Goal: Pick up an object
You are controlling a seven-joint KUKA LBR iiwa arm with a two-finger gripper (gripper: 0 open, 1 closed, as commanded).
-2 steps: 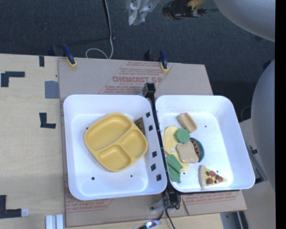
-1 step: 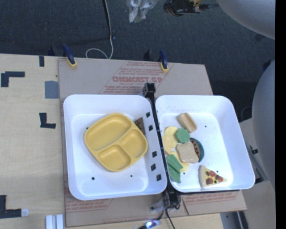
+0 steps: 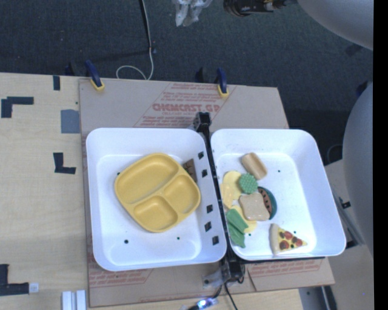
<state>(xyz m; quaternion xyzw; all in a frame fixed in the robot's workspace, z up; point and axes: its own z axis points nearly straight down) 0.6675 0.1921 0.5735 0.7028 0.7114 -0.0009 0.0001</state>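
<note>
Toy food (image 3: 254,207) piled in right bin (image 3: 309,151), well below and right of gripper (image 3: 191,12): pizza slice (image 3: 285,239), bread roll (image 3: 253,164). Yellow divided plate (image 3: 157,191) in left bin (image 3: 100,151), below gripper. Gripper blurred at top edge, above dark floor; open or closed, cannot tell.

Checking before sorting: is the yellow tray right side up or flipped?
Right side up: the yellow tray shows its three hollow compartments facing up, lying flat in the left bin.
</note>
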